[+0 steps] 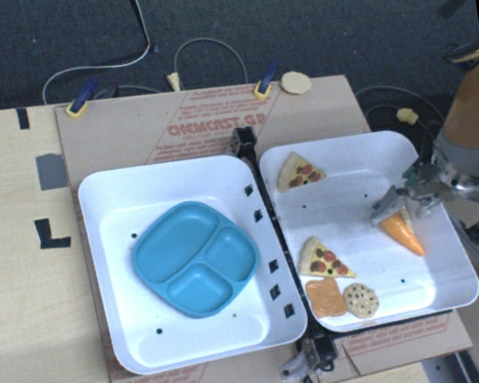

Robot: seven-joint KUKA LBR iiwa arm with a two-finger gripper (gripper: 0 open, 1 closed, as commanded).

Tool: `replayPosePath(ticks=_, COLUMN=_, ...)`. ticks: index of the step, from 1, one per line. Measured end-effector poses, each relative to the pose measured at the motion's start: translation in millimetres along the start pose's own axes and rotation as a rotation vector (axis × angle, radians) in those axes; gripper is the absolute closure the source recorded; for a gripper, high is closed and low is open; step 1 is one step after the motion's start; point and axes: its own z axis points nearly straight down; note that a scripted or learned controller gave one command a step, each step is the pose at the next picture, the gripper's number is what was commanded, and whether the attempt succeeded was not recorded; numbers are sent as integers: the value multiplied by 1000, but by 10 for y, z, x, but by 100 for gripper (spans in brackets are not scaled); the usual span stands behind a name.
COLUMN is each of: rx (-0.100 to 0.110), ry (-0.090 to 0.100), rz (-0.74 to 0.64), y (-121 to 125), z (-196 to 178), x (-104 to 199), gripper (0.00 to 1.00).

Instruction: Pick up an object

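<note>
Tool (392, 207) low in right bin (355, 151), touching orange carrot (404, 233) | fingers' state: cannot tell | advice: centre over carrot, pinch across its width, lift straight.

— What's in the left bin (95, 191)?
— A blue divided plate (196, 258), lying flat.
— And the right bin (350, 146)?
— One pizza slice (298, 172) near the far wall and a second pizza slice (324, 259) lower down. Just below that, a toast piece (326, 298) touches a cookie (361, 300).
— Under the bins?
— A cardboard sheet (211, 123) on the bench (21, 293), with a tan disc (295, 82) at its far edge.
</note>
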Motion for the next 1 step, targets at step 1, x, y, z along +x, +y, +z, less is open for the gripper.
replayPosePath(ticks=1, rx=-11, ry=-5, rz=-1, y=150, z=694, x=204, gripper=0)
